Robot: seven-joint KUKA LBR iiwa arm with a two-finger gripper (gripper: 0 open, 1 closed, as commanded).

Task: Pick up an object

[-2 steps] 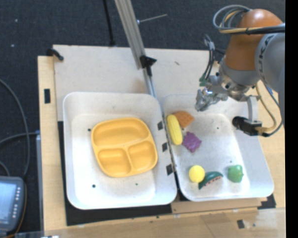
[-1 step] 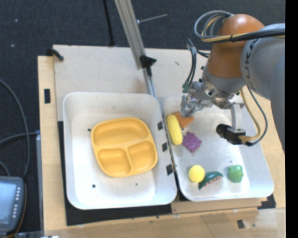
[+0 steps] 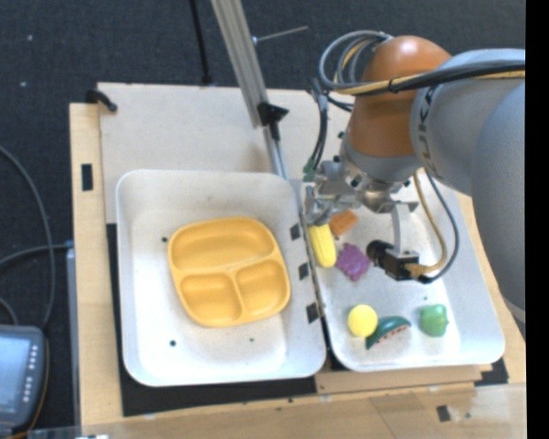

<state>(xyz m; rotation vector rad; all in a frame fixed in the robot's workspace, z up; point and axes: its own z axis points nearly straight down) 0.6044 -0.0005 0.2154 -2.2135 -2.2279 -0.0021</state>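
Camera view from above, and I have the grey arm reaching in from the right, its gripper (image 3: 322, 210) low over the near-left corner of the right-hand white bin (image 3: 476, 337), close to the wall it shares with the left-hand white bin (image 3: 133, 273). From up here the wrist covers the business end, so I cannot tell whether the gripper is open or closed, and I see nothing clearly held in it.

Just below the gripper lies a small yellow corn-cob-shaped toy (image 3: 323, 245), along the bin's left wall. Just beside it, partly tucked under the wrist, is a small orange block-like piece (image 3: 344, 221). Those two look like the likely targets, the corn cob most of all, though I can't tell if the gripper is touching either one.

Further out in the same bin I have a purple lumpy toy (image 3: 353, 262) near the corn cob, then a yellow ball (image 3: 362, 319), a dark teal wedge with a red face (image 3: 389, 332) and a green rounded toy (image 3: 433, 319) along the front edge. All of them sit on the bin floor.

Over in the left bin, a yellow three-compartment plastic tray (image 3: 229, 271) lies flat, well apart from the arm.

My read: the approach is made, the arm is down at picking height, but the pick is not yet confirmed. A firm grasp and a lift clear of the bin are left.
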